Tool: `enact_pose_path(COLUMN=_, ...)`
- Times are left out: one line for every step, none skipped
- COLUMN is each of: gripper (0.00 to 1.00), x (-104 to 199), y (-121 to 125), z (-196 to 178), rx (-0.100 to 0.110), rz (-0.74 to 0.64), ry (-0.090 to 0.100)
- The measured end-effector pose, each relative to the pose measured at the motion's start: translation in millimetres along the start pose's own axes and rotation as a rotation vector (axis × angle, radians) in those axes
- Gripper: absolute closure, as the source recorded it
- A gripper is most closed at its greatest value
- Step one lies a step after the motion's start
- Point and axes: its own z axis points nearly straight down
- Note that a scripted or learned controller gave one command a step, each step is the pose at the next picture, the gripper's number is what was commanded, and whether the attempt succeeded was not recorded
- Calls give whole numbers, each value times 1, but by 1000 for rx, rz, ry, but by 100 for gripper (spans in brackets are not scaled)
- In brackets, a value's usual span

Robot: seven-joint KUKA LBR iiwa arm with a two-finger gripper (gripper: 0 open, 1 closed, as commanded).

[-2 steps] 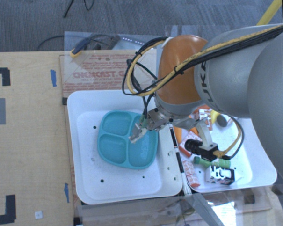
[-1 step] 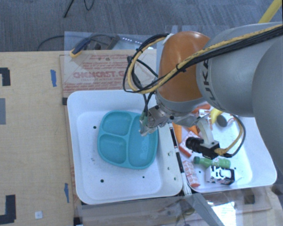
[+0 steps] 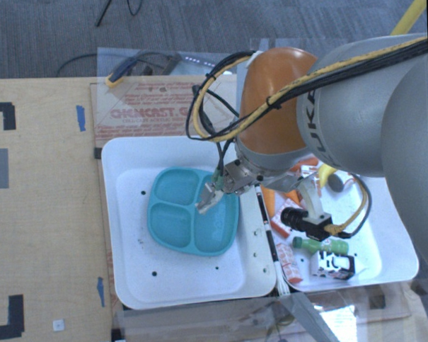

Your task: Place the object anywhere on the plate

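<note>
Two white bins sat side by side on the bench. In the left bin [image 3: 134, 276] lay a teal plate [image 3: 181, 225] with compartments. The tool [image 3: 209, 197] hung over the plate's right part; whether it pinched anything could not be told. The right bin [image 3: 395, 258] held mixed objects [image 3: 320, 246], orange, green and black.

- The grey arm [image 3: 360, 104] bears large dark letters, "UK" readable, beside its orange band.
- A clear sheet [image 3: 151, 109] behind the bins carries red print, too faint to read surely.
</note>
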Motion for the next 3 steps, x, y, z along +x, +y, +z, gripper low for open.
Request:
enact_pose_path(gripper=100, x=0, y=1, z=-10, rx=-3, rz=-1, ry=-1)
enact_pose_path(gripper=0, x=0, y=1, z=-10, rx=-3, rz=0, ry=-1)
enact_pose_path(gripper=100, x=-1, y=2, z=-20, rx=-6, rz=-1, ry=-2)
